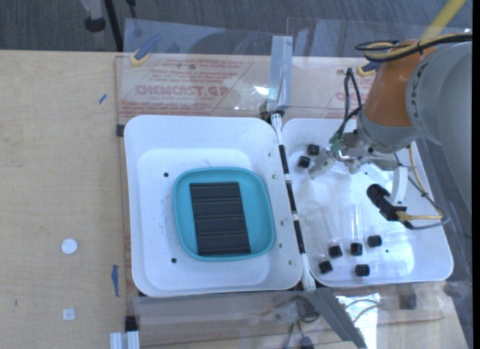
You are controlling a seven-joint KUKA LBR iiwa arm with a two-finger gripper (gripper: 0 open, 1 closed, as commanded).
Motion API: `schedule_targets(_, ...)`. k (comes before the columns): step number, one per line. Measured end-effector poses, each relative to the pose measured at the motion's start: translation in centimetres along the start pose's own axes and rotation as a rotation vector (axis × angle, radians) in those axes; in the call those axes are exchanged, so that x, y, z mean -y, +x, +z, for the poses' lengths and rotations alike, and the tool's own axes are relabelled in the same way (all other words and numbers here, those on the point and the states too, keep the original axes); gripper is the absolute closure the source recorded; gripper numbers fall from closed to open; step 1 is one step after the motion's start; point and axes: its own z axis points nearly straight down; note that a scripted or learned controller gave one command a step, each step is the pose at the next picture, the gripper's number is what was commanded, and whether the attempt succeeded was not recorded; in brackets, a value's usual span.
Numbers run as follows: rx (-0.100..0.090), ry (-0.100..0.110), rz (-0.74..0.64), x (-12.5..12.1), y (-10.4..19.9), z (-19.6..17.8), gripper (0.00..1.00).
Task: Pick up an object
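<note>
We find two shallow white plastic bins side by side on the pale wooden table (52,160), toward its right side. The left bin (142,145) carries a turquoise rounded-square tray (184,224) with a dark ribbed rectangular insert (219,218) seated in its middle; tray and insert sit slightly toward the near right of that bin. The right bin (427,254) carries several small black cube-like pieces: two near its far left corner (304,162), beside the divider between the bins, and a cluster of five along its near edge (335,251), close together but mostly apart from one another. We also note clear, transparent cylindrical items (352,224) lying in the middle of the right bin; their outlines are faint and we cannot count them with confidence. The grey arm with the orange band (390,96) reaches in from the right over the far half of the right bin. Its end effector (337,156) sits low above the far left part of that bin, just beside the two far black pieces. We cannot tell how it is set, and we see no object in its hold. A black elongated part (382,201) with cabling hangs beside the wrist, toward the right edge of the bin.
</note>
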Motion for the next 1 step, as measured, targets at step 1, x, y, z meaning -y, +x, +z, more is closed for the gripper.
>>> schedule_targets(1,-0.015,0.049,-0.041,-3.23,-0.28,1.27,0.00)
